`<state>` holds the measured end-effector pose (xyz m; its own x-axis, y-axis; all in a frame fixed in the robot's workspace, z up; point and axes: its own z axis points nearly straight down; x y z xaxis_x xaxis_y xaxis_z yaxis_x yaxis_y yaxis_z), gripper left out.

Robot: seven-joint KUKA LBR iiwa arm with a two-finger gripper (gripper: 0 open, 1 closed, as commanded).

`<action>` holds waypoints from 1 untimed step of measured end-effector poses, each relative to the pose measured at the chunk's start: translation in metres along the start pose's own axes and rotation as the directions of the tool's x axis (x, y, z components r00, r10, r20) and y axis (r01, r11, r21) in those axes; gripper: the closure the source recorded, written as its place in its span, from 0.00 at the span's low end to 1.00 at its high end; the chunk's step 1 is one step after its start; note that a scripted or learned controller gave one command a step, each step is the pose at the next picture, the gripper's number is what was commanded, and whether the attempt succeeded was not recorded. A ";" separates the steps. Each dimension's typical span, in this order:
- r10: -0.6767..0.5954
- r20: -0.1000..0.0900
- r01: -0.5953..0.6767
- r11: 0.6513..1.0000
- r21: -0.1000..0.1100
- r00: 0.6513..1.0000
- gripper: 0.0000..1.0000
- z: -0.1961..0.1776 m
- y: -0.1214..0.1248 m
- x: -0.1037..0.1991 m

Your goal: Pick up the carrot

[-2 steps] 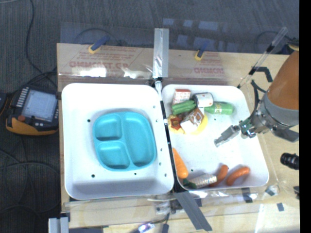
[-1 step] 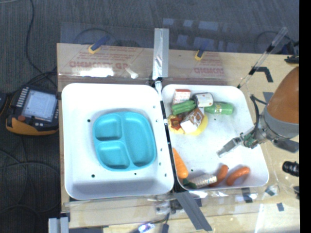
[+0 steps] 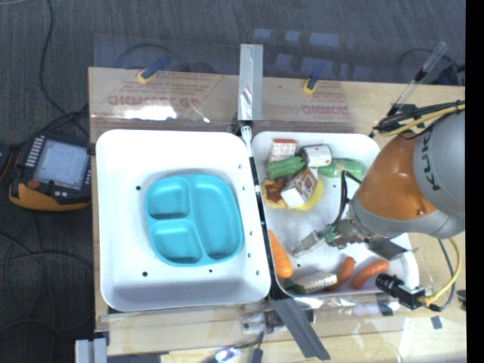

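Hovering low over the middle of the right bin (image 3: 261, 203), the gripper (image 3: 311, 240) is seen with its two metal fingers (image 3: 302, 243) spread apart and nothing held between them. The fingers point toward the left, and the carrot (image 3: 280, 259) lies just beyond their tips, not touched by them. The carrot is found against the left wall of the right bin, at its near end, lying slightly slanted with one end pointing far-left. Just near of the gripper, a brownish tube-shaped item (image 3: 314, 282) is laid along the near wall, and two orange-red sausage-like pieces (image 3: 358, 272) are set to its right. Behind the gripper, the grey arm (image 3: 446, 165) with its orange band (image 3: 393, 184) is extended in from the right, covering the right part of the bin. At the far end of the same bin a cluster of food items (image 3: 295, 174) is gathered: a red-and-white packet, a green piece, a white can and a yellow-edged object, all close together. The left bin (image 3: 121, 165) is placed beside the right one, and a blue divided tray (image 3: 194, 218) is held in its middle. Both bins are borne by a wooden bench (image 3: 181, 89).
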<state>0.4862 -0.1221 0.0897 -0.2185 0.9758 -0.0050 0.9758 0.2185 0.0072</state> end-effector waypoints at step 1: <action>0.000 -0.002 0.000 1.000 -0.003 1.000 1.00 -0.010 0.002 0.001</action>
<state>0.4877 -0.1207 0.0994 -0.2189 0.9758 -0.0026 0.9757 0.2189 0.0105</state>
